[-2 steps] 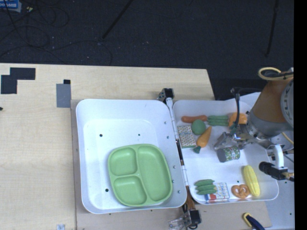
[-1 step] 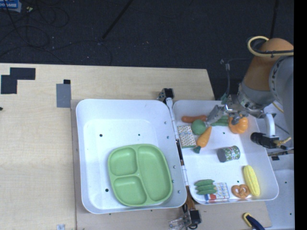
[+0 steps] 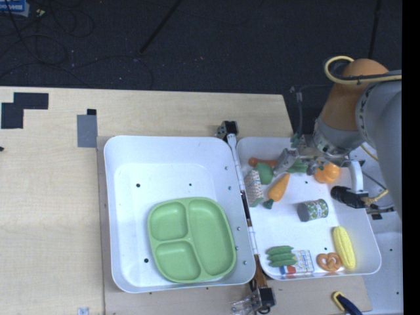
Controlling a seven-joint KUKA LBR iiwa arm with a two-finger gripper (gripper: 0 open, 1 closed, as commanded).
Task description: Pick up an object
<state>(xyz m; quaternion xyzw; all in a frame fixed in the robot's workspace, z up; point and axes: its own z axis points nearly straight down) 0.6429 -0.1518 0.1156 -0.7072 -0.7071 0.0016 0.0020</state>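
Observation:
My gripper [image 3: 293, 161] hangs low over the back of the right bin [image 3: 374, 258], below the grey wrist and the orange band. Just in front of it and to its left lie an orange carrot [image 3: 279, 187] and a green vegetable [image 3: 264, 172] with a small orange piece behind it. An orange fruit [image 3: 326, 172] sits right beside the gripper on its right. Nothing can be made out inside the gripper.
The right bin also holds a pale ridged item [image 3: 254, 188], a green-labelled can [image 3: 314, 210], a yellow corn cob [image 3: 343, 247], a pretzel [image 3: 328, 262], green beans [image 3: 281, 254] and a small printed box [image 3: 300, 262]. The left bin [image 3: 125, 176] holds a green divided plate [image 3: 191, 239].

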